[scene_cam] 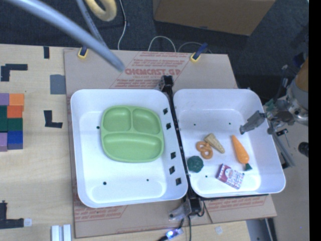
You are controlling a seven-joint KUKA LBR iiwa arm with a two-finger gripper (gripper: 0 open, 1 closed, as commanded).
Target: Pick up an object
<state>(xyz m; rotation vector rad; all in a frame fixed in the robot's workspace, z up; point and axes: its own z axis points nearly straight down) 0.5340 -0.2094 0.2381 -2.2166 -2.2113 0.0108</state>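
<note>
Step in hand: the approach is judged to be under way; nothing is seen lifted, and the gripper (253, 122) is held at the right edge of the frame, over the upper right rim of the right bin (251, 95).
Gripper state: it cannot be told whether the fingers are apart or together (too small and blurred).
Task's things: a carrot (240, 150), a pretzel (204, 149), a pale wedge (215, 143), a green ball (195, 163) and a small red packet (229, 176) are laid in the lower half of the right bin; the carrot is nearest.
Next move: a descent down-left onto one chosen object is called for, probably the carrot.
Surface: the bins are set on cardboard (150, 69) on the worktop; a green divided plate (133, 133) is held in the left bin (90, 185).
Room: coloured blocks (12, 122) at far left, a cardboard box (220, 4) at top.
</note>
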